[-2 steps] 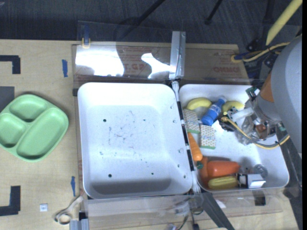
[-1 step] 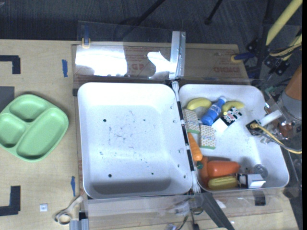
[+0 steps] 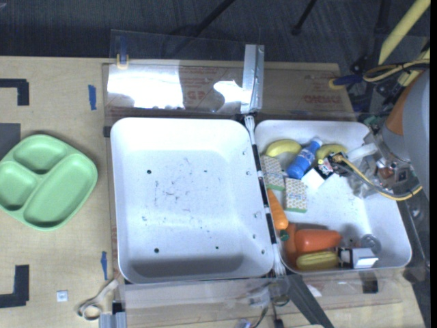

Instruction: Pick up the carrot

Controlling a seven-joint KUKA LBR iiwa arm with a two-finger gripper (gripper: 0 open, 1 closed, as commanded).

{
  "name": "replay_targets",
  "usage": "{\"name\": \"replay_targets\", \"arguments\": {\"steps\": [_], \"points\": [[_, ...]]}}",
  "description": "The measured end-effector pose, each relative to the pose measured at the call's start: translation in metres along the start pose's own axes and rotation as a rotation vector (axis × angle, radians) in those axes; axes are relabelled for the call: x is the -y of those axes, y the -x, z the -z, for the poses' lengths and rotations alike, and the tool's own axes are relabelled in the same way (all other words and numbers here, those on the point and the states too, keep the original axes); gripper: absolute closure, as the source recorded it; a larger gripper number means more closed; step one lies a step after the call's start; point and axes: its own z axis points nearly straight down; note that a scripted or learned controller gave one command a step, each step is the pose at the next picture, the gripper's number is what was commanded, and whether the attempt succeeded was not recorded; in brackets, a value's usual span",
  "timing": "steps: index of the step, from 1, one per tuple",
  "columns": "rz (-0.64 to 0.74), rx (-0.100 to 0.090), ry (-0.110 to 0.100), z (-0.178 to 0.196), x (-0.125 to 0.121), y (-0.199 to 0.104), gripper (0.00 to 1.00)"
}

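Observation:
The carrot [image 3: 276, 210] is a slim orange piece lying lengthwise against the left wall of the right bin [image 3: 389, 217], about halfway down it. Its near tip points at a fat orange-red pepper [image 3: 315, 238]. My gripper [image 3: 372, 173] hangs over the right side of the same bin, below the grey arm that comes in from the right edge. It is well to the right of the carrot and a little farther back, not touching it. A white stretch of bin floor lies between the two.
Around the carrot lie two checkered packets [image 3: 295, 194], a blue bottle [image 3: 302, 158], two bananas [image 3: 283, 147], a yellow corn cob [image 3: 316, 260] and a small black-and-white item [image 3: 360, 255]. The left bin [image 3: 184, 190] adjoins. A green divided plate [image 3: 45, 180] sits far left.

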Motion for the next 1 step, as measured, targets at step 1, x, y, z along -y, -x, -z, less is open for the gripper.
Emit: {"name": "replay_targets", "arguments": {"steps": [1], "points": [[0.004, 0.006, -0.003, 0.0079, 0.0027, -0.0003, 1.0]]}}
